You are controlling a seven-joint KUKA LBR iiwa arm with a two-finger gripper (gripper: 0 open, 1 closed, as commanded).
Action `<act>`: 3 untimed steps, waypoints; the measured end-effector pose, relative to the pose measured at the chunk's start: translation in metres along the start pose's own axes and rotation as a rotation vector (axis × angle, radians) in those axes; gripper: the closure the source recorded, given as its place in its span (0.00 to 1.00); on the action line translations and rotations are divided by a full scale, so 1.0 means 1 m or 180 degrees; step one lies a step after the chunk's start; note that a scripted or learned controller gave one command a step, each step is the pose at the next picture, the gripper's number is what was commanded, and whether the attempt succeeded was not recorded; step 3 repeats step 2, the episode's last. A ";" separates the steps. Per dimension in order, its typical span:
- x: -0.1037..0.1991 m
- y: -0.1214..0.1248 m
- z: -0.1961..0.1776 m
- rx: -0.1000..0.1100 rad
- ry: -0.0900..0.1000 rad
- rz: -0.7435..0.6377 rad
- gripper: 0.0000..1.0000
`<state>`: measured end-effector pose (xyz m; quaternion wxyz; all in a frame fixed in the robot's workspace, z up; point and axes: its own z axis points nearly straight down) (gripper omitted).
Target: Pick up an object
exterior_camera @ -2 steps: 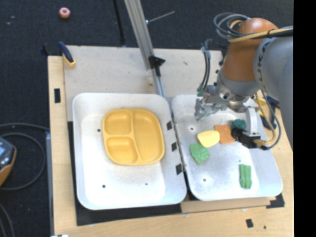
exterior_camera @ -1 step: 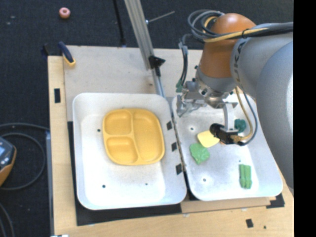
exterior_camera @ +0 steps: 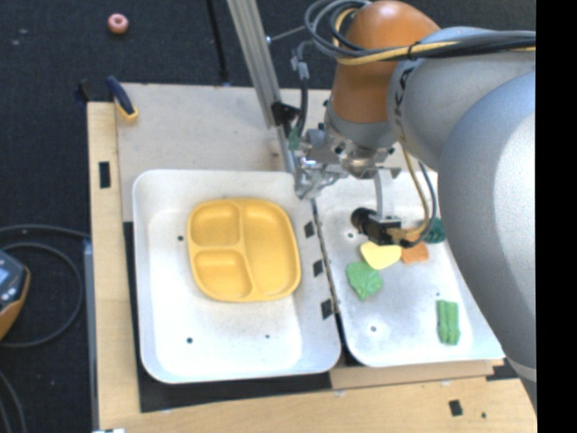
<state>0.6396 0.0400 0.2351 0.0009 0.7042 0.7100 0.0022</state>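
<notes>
Jaws (exterior_camera: 311, 183) state unclear, above bins' divider; yellow tray (exterior_camera: 243, 248) in left bin (exterior_camera: 162, 350).

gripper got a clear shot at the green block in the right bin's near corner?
Probably yes. The green block lies alone on bare bin floor, apart from the cluster around the yellow piece, with nothing on top. The gripper sits over the bins' divider.
</notes>
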 end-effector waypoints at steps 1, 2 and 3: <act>0.043 0.024 -0.011 0.0001 -0.0001 0.0002 1.00; 0.040 0.023 -0.010 0.0012 -0.0009 0.0014 0.00; 0.040 0.023 -0.010 0.0012 -0.0009 0.0014 0.00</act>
